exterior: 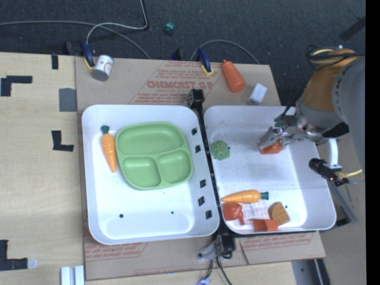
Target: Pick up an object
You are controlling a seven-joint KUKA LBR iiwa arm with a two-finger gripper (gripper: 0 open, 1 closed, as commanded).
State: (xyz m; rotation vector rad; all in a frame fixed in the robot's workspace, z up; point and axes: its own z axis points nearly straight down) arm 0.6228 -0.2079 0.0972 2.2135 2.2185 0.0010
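The grey arm reaches in from the right, its gripper low with fingers closed on a red piece.

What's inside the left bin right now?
The left bin holds a green divided plate, nothing lying in its compartments, and a toy carrot beside the plate's left edge. Whatever is under the plate is covered.

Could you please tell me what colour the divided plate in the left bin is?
The three-compartment plastic plate is light green, seen clearly in the camera view.
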